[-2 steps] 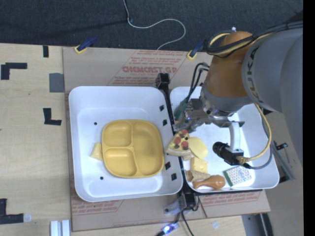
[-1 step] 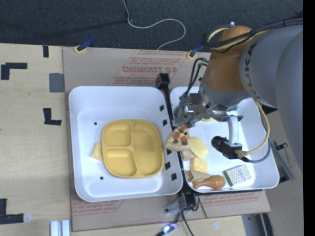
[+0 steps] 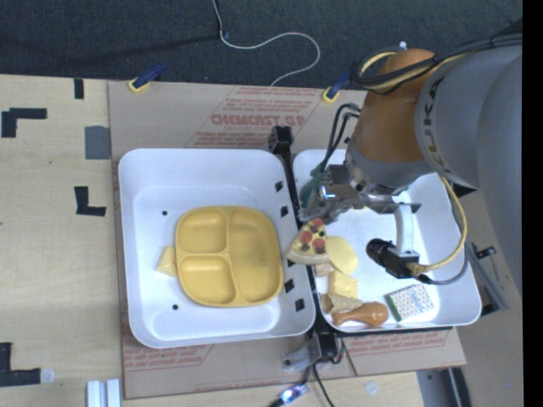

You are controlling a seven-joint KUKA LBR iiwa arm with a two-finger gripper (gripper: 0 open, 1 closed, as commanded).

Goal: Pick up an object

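My gripper (image 3: pixel 321 207) hangs over the left edge of the right bin (image 3: pixel 454 227), close to the wall between the two bins. Directly below it a toy pizza slice (image 3: pixel 309 244) with red toppings lies tilted over that wall, its tip touching or nearly touching the gripper. I cannot see whether the slice is gripped. Beside it in the right bin are a pale yellow disc (image 3: pixel 342 253), a cheese-coloured wedge (image 3: pixel 344 286), a brown drumstick (image 3: pixel 361 315) and a small green-and-white patterned card (image 3: pixel 409 302).
The left bin (image 3: pixel 144 193) holds a large yellow divided plate (image 3: pixel 229 255) with a yellow scrap (image 3: pixel 165 262) poking out at its left. The arm's bulk covers the back of the right bin. A cable (image 3: pixel 271 45) lies on the dark floor behind.
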